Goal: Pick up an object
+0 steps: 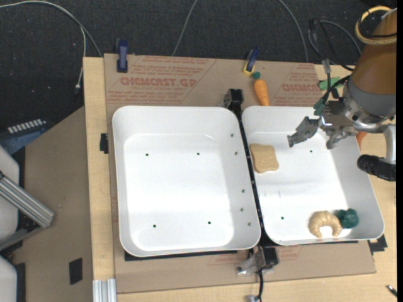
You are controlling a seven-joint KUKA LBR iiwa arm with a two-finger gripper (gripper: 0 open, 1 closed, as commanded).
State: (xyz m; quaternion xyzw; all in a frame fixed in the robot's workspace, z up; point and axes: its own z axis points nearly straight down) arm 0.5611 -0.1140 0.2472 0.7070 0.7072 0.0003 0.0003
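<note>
The tabletop (170, 80) is a tan board printed with red lettering, and it carries two shallow white bins side by side. The left bin (182, 180) has only small dark dots across its floor. The right bin (302, 187) holds three things. The arm (376, 61) reaches in from the right, its orange band above a grey wrist, and hangs over the far right part of the right bin. The tool (318, 134) sits below the wrist with its two dark fingers spread apart, nothing between them, above the bin's far half. A tan slice of bread (264, 158) lies flat against the right bin's left wall, to the left of the tool and apart from it. A pale croissant (325, 224) rests in the near right corner, touching a small green item (347, 218) on its right. An orange carrot (261, 91) lies on the tabletop just beyond the right bin's far left corner, near a blue and yellow clamp (251, 60)
</note>
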